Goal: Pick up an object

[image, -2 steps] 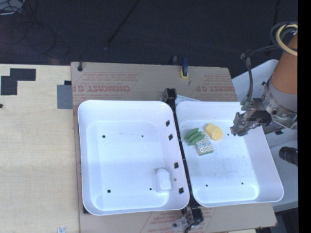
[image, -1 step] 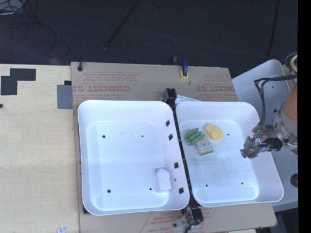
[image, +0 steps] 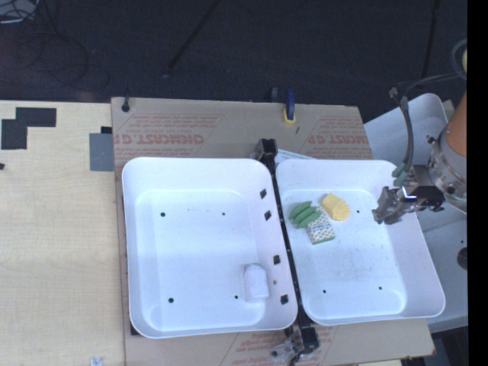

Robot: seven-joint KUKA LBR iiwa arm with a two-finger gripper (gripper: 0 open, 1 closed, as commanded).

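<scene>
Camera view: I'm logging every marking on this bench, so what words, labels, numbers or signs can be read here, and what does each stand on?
"OKHOAZT GP" or thereabouts, red print, upside down, blurred so the letters are unsure: on the cardboard sheet behind the left bin.
The same red print again, cut short: on the cardboard behind the right bin.
Patterned packet: too small to read.

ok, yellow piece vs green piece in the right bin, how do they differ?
Colour: the yellow piece is yellow; the green piece is green.
Shape: the yellow one is squat and blocky; the green one is longer and looks like two narrow lobes side by side.
Position: the yellow one lies nearer the gripper; the green one lies nearer the divider between the bins.
Shared: both are small, sit in the right bin, next to a patterned square.
</scene>
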